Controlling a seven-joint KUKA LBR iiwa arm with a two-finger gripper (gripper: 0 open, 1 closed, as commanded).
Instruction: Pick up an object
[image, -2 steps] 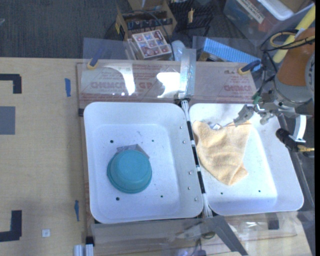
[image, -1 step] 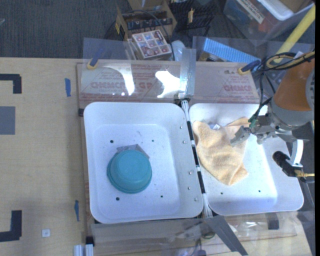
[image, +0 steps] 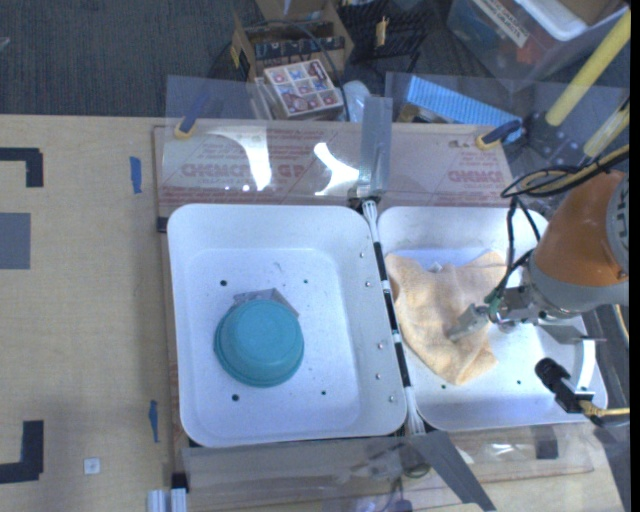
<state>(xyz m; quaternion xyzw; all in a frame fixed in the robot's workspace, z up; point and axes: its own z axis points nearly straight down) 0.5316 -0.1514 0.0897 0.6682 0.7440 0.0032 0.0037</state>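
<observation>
Two white bins sit side by side on the bench (image: 80, 300). The left bin (image: 190, 250) holds a teal bowl (image: 260, 343), upside down, resting on a small grey scrap (image: 262, 297) that shows at its far edge. The right bin (image: 520, 400) holds a crumpled yellow cloth (image: 440, 300), lying against the divider side of that bin.

The arm (image: 585, 250) reaches in from the right, orange band above the wrist, and the hand (image: 468, 325) sits low over the cloth's right-hand folds, tilted towards the divider. Its tips look to be at or touching the fabric. Open or closed: cannot tell, the tips blur into the cloth. No fabric is visibly pinched or lifted.

Judgement: the cloth is the likely target, since the hand is over it and well apart from the bowl. A low, slanted approach suits soft fabric, as a raised fold gives something to pinch. Risk: the tips close on too little cloth and it slips free
</observation>
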